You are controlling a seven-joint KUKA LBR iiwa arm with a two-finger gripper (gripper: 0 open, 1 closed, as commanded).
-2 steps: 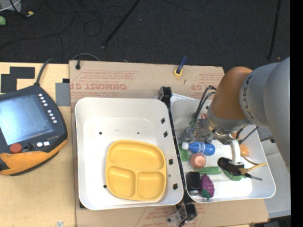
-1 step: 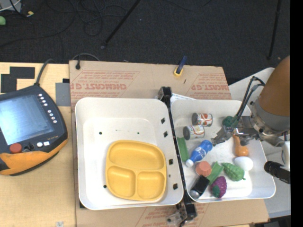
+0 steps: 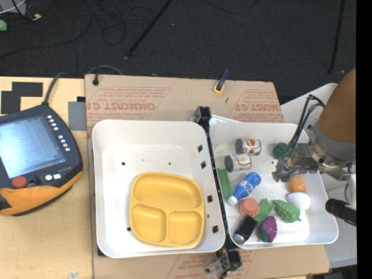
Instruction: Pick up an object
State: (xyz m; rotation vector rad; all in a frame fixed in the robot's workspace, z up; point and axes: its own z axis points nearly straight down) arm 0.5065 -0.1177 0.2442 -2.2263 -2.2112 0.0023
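The right bin [image 3: 317, 232] holds several small objects: two cans [image 3: 249, 146] [image 3: 239, 162], a blue bottle [image 3: 244, 188], a green stick [image 3: 224, 182], a dark green lump [image 3: 281, 150], an orange ball [image 3: 297, 185], a white egg [image 3: 299, 200], a bumpy green fruit [image 3: 286, 210], a purple fruit [image 3: 268, 228], a black block [image 3: 244, 229] and a salmon-coloured disc [image 3: 250, 206]. My gripper [image 3: 283, 174] hangs low over the bin's right part, just left of the orange ball and below the dark green lump. Nothing shows between its fingers.
A yellow divided plate [image 3: 167, 208] lies in the left bin [image 3: 116, 138]. A teach pendant [image 3: 35, 156] rests on the bench at the left. A black divider [image 3: 212, 173] runs between the bins. Cables [image 3: 305, 118] hang by the arm.
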